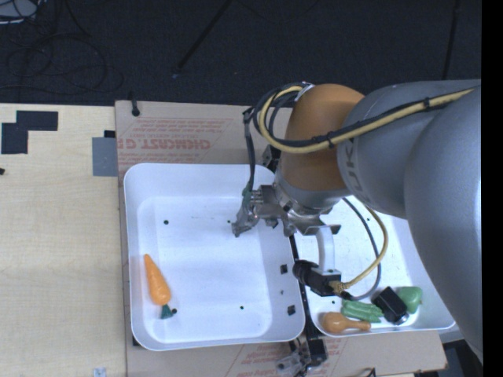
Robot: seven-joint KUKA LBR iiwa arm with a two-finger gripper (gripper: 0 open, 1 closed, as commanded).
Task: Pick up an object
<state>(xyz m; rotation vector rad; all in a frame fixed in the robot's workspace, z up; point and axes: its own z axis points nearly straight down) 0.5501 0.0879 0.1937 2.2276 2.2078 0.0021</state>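
An orange toy carrot [156,280] with a small green top lies near the left wall of the left bin [206,332]. My gripper [245,223] hangs over the right part of that bin, near its back, far from the carrot. Nothing shows beneath its tip but bare white floor. In the right bin [440,320], at its front, lie a green vegetable [361,310], a black block [391,304], a green rounded piece [410,295] and an orange-yellow gourd-shaped toy [343,323]. The arm's wrist and orange band [322,132] hide most of the right bin.
The wall between the two bins [292,289] runs just right of the gripper. Cables [346,277] loop from the wrist down over the right bin. A cardboard sheet [181,132] lies under the bins, on the wooden bench [55,242].
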